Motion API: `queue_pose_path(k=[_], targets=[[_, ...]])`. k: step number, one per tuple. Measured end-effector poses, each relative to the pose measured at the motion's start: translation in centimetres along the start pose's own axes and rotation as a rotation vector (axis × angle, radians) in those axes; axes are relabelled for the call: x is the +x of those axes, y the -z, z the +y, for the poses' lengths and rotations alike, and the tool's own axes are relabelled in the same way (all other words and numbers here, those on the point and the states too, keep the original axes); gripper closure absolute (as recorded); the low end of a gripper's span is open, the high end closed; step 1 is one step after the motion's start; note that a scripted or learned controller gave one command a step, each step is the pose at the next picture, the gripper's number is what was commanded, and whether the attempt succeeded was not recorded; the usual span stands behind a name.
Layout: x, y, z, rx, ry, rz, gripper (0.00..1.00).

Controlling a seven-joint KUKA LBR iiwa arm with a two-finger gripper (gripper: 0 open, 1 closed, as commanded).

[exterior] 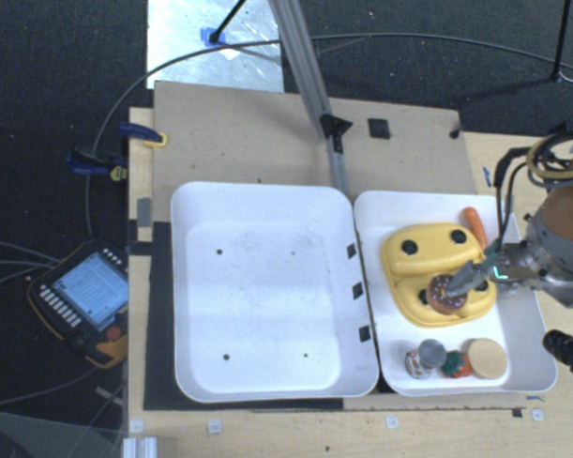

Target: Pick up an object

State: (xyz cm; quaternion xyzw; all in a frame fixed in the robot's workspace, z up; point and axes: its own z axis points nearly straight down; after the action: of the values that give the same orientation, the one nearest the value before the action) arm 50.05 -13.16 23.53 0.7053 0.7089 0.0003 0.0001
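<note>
The right bin [524, 340] holds a big yellow rounded toy [425, 253] with two dark spots. An orange carrot [472, 223] lies at the toy's far right. A small brown ringed object [441, 295] sits on the toy's near side. My gripper [458, 285] reaches in from the right and comes down right at that brown object, over the toy's near right part. Whether anything is held cannot be seen. Along the bin's near wall lie a grey lump [431, 351], a red and green piece [455, 365] and a tan disc [487, 358].
The left bin [256, 288] is bare white inside. A slanted grey pole [309, 74] crosses above the far edge between the bins. A teach pendant [84, 298] lies left of the bench, and clamps [140, 134] grip the board's far left corner.
</note>
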Motion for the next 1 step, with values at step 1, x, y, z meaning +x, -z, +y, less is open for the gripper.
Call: queue_pose_path(k=[1], targets=[[0.00,0.05,0.03,-0.001,0.000,0.000,0.00]])
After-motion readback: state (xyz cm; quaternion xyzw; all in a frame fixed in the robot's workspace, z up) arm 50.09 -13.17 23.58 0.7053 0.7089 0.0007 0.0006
